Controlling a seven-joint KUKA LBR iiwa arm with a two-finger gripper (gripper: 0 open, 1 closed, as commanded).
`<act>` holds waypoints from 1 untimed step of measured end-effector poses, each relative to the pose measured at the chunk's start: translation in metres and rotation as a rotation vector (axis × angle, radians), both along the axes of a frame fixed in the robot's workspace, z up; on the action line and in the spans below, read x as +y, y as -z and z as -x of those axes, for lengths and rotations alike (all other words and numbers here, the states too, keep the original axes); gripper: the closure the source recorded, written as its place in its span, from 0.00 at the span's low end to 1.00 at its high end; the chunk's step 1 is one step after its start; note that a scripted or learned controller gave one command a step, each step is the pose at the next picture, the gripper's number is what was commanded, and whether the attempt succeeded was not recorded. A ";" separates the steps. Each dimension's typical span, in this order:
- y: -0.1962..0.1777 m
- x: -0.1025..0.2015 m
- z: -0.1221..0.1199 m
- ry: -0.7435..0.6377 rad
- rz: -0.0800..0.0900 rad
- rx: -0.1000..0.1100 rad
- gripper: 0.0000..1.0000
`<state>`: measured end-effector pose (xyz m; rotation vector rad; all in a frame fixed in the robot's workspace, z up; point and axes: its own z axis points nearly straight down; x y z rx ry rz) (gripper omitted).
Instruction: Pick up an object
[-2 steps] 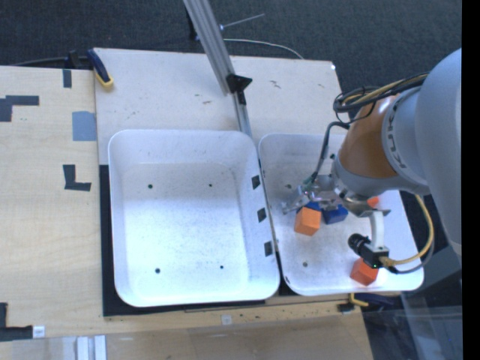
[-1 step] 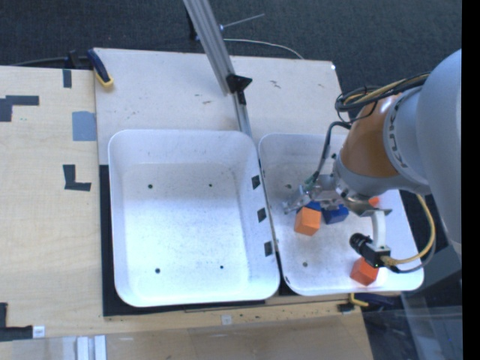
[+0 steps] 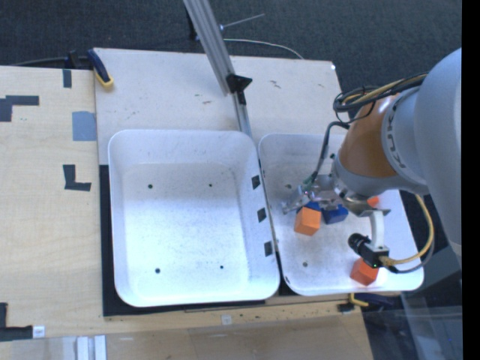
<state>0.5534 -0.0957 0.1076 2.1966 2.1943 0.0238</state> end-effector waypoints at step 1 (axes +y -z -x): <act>0.000 -0.002 -0.007 -0.001 -0.002 0.001 0.00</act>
